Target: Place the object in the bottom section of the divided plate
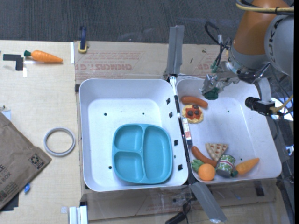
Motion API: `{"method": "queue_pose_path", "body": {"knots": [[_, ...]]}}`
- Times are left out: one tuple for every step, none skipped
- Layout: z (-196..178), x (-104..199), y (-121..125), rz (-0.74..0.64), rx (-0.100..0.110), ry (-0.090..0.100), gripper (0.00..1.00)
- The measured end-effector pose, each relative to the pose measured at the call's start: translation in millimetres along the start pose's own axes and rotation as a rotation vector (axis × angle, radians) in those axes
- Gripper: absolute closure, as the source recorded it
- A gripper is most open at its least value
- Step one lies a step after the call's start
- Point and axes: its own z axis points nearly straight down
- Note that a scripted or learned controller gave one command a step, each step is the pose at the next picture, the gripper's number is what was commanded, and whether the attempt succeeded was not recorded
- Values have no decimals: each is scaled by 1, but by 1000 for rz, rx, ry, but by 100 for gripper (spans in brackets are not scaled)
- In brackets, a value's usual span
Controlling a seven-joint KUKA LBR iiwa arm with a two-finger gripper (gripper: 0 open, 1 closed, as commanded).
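1 divided plate (142, 153) in L bin; 2 sausages, 2 carrots; gripper (211, 91) jaws state unclear.

divided plate (142, 153) in left bin (93, 125); toy food cluster (219, 162) in right bin (261, 139)

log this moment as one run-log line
pincer: over right bin's far-left corner, near sausage | divided plate: left bin, nothing on it

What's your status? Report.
Gripper over right bin's far edge, grip unclear. Divided plate in left bin. Toy food clustered right; path open.
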Motion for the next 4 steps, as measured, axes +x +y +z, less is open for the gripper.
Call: {"method": "queue_pose_path", "body": {"knots": [[-27, 15, 20, -111, -2, -1, 100], [13, 111, -36, 224, 3, 0, 100], [-5, 181, -73, 128, 4, 1, 100], [-5, 181, -73, 129, 3, 1, 0]]}}
